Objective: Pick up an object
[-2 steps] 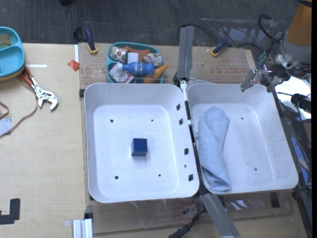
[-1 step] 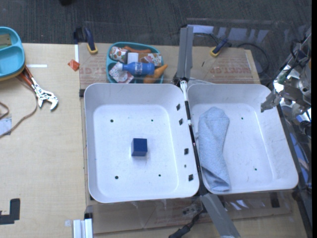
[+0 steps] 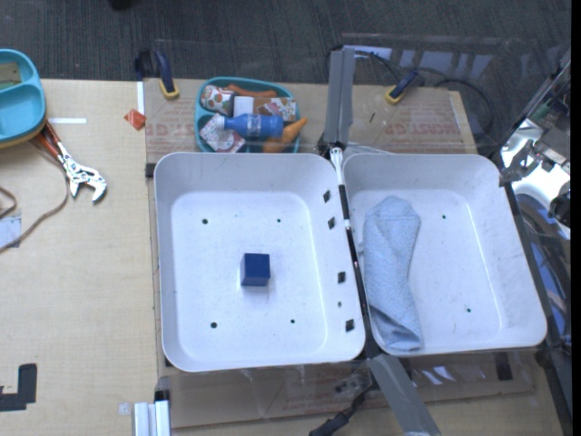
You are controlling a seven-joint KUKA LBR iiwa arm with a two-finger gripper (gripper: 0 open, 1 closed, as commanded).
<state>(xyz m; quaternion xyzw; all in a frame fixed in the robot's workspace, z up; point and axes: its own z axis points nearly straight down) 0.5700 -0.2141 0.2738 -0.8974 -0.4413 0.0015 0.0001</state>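
- Bins, two: white, shallow, set side by side on the table (image 3: 82, 334). The left bin (image 3: 182, 334) and the right bin (image 3: 508, 325) touch along a shared edge fitted with small black clips.
- Cube (image 3: 256, 269), one: dark blue, small, with square faces and a lighter top face. It is placed flat on the floor of the left bin, slightly below the middle, well apart from every wall.
- Cloth (image 3: 392, 271), one: pale grey-blue, crumpled into a long strip. It is laid along the left side of the right bin, running from near the far wall to the near wall.
- Tub (image 3: 247, 116), one: teal, placed behind the left bin, filled with mixed small items, among them a blue bottle and an orange piece.
- Tray (image 3: 18, 94), one: light blue, divided, cut off by the left edge.
- Wrench (image 3: 77, 175), one: metal, laid on the table just beside the tray.
- Clamps, two: orange-handled, one (image 3: 163, 75) at the far edge behind the left bin, the other (image 3: 404, 84) behind the right bin.
- End effector: its state cannot be told.
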